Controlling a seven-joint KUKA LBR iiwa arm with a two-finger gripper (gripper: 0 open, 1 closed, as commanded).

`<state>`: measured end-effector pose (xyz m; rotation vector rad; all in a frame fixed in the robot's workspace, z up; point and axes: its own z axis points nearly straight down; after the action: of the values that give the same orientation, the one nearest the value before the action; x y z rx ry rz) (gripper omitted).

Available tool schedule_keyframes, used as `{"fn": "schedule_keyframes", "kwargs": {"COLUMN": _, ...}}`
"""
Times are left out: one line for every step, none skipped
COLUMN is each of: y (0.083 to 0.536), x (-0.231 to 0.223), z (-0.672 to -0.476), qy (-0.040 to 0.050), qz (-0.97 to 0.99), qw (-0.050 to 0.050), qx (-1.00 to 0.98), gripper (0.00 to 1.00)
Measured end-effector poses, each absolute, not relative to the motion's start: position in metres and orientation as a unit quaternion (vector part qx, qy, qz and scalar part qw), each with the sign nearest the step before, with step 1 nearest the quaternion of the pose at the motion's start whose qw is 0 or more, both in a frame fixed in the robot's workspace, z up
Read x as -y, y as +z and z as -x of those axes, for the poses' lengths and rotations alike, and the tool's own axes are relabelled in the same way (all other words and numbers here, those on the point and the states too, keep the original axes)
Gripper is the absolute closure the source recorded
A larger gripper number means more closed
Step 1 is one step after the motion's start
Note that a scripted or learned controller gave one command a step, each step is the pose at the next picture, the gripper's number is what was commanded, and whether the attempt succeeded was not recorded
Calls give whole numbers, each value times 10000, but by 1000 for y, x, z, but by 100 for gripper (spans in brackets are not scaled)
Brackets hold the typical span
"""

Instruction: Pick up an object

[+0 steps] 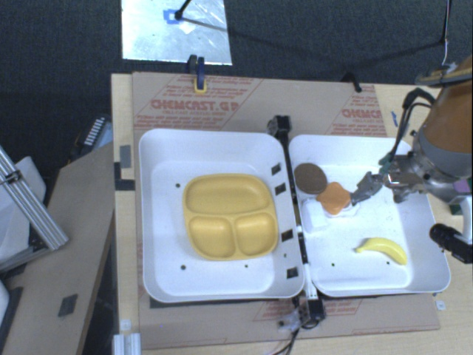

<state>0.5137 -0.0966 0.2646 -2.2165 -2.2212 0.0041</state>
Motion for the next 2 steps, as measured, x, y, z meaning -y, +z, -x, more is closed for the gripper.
{"fn": "schedule_keyframes", "kwargs": {"y": 268, "x": 97, "z": -515, "qy": -8, "qz": 7060, "qw": -9, "qx": 7082, "gripper": 0}}
{"fn": "schedule_keyframes", "kwargs": {"y": 222, "x": 105, "z": -516, "qy": 9, "qz": 7068, "qw": 11, "qx": 7074, "gripper": 0}}
